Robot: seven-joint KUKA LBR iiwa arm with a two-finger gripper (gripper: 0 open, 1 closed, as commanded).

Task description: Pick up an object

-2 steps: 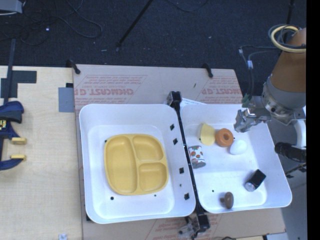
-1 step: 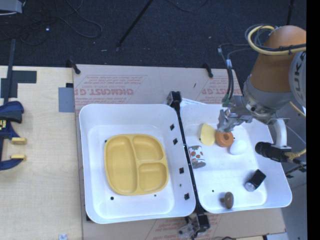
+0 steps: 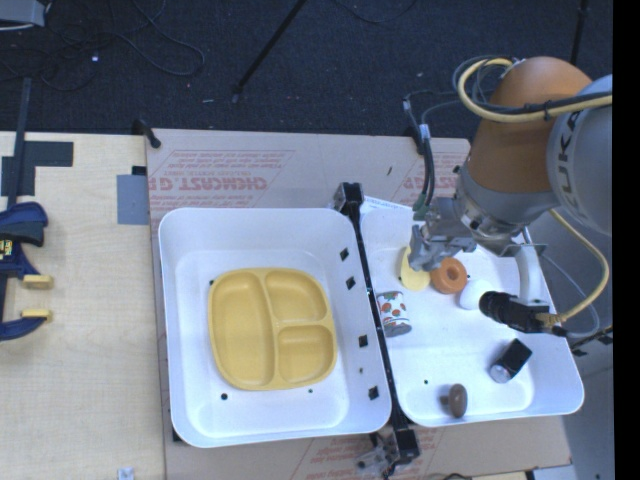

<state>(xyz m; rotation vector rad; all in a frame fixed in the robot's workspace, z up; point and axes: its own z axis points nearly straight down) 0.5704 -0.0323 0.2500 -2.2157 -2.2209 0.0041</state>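
The end effector point(image 3: 428, 253) hangs over the right bin point(image 3: 545, 388), above a pale yellow piece point(image 3: 412, 270) beside an orange ring point(image 3: 449, 276). The left bin point(image 3: 185, 238) holds a yellow tray point(image 3: 271, 327). The desk point(image 3: 80, 368) is light wood, with dark floor point(image 3: 250, 38) beyond it.

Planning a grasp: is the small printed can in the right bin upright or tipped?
Tipped. The can lies on its side near the divider, its printed wall facing up.
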